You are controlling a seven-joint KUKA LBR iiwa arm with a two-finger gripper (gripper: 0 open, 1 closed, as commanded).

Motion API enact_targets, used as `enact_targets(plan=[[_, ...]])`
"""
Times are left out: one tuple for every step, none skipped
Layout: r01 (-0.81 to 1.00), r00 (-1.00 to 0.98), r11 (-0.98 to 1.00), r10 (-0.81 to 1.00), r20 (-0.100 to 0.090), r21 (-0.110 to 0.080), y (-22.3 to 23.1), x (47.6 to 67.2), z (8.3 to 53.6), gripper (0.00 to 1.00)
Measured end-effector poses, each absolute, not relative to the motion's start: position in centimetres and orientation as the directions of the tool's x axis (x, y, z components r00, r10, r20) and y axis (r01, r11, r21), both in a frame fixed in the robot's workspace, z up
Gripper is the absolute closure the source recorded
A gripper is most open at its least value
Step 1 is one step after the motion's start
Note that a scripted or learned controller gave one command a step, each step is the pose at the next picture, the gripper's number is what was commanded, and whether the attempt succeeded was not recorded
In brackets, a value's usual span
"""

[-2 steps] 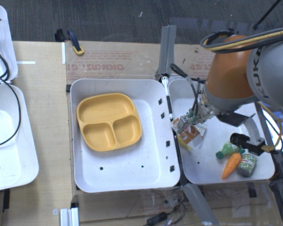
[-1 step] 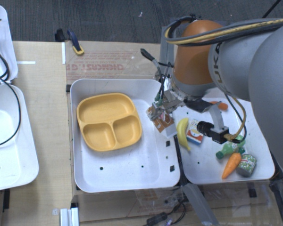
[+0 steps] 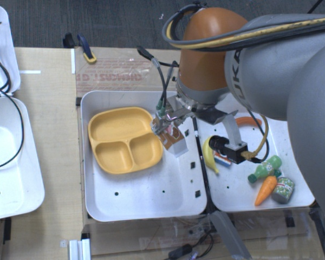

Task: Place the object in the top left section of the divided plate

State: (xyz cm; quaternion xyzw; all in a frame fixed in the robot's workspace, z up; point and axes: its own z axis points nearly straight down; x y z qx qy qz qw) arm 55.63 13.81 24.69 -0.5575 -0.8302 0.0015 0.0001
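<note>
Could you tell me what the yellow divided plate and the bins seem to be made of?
The plate looks like moulded plastic with a matte finish: uniform yellow colour, rounded ridges between its sections, soft dull highlights. The bins look like thin white plastic or possibly painted sheet: smooth, rounded corners, raised lips, a faint sheen and a few small dark holes. The view cannot settle it.

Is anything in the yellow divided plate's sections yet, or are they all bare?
All bare. The yellow divided plastic plate shows plain yellow floor in all three sections; the gripper is just off its right rim, over the left white bin.
</note>
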Motion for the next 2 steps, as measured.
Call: enact_targets(plan=[[0.917,-0.399,0.399,0.917,-0.002,-0.002,14.7,55.3,27.6,1.00],[0.974,-0.227,0.227,0.974,-0.002,-0.005,13.9,54.1,23.5,1.00]])
